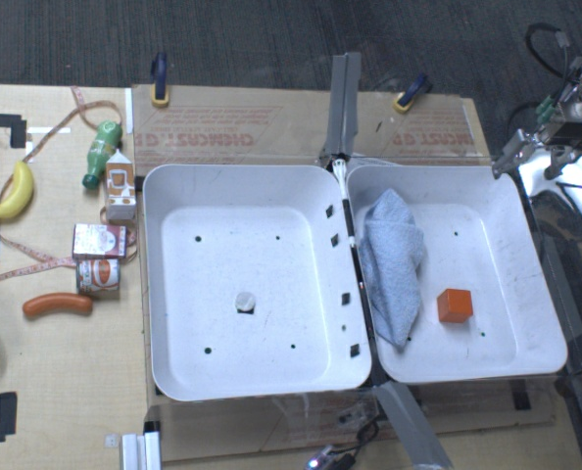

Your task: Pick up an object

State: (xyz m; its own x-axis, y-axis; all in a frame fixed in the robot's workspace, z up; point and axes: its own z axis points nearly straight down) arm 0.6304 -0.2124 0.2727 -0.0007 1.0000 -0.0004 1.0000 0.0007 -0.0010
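At the far right edge of the view, above the upper corner of the right bin (551, 355), the claw (557, 125) was seen among cables and brackets, clear of both bins; how it was set could not be told from the picture. Nothing was seen gripped by it. Well below it, an orange block (455, 305) was found on the floor of the right bin, toward the front. Just beside the block, a crumpled grey-blue cloth (392, 262) was laid along that bin's left wall. Across the divider, a small pale round piece (245, 304) was seen low in the left bin (159, 262). On the bench (46, 380) beyond, a banana (13, 193), a green bottle (100, 151), a small carton (121, 194), a can (98, 275) and a sausage (58, 305) were spread.
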